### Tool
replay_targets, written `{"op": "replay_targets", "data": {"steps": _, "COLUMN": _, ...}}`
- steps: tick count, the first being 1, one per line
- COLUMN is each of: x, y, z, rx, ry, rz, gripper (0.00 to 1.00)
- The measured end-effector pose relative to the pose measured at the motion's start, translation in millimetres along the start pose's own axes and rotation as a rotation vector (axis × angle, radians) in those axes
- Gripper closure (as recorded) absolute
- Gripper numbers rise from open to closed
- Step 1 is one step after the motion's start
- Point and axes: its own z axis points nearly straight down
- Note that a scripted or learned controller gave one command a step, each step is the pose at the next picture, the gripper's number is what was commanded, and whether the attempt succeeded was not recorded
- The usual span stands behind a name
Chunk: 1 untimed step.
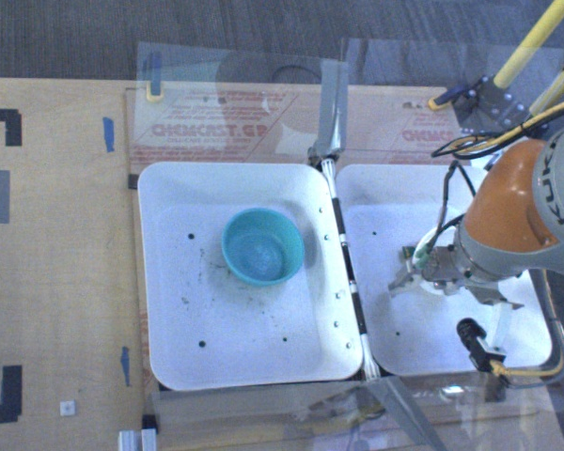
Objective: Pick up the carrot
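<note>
Your arm (512, 214) reaches in over the right bin (385, 181) with the end effector (421, 272) set low above the bin's floor. That placing suggests the program has taken its target to lie there, not in the left bin (169, 181), where a teal bowl (262, 245) sits mouth up, well apart from the action. You cannot tell from this slant whether the end effector is open or closed, because the wrist body covers it from above.

As for the carrot, the best you have is a small greenish fleck (409, 252) touching or just beside the end effector, on its side toward the divider. It may be the carrot's leafy end, but it is too small to be sure. Treat the carrot's place as probably under the end effector, and do not count it as gripped.
</note>
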Motion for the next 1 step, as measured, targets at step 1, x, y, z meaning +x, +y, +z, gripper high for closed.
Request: {"op": "replay_targets", "data": {"steps": 1, "x": 13.2, "y": 74.2, "z": 2.6, "rx": -0.011, "ry": -0.004, "rz": 0.099, "gripper": 0.0}}
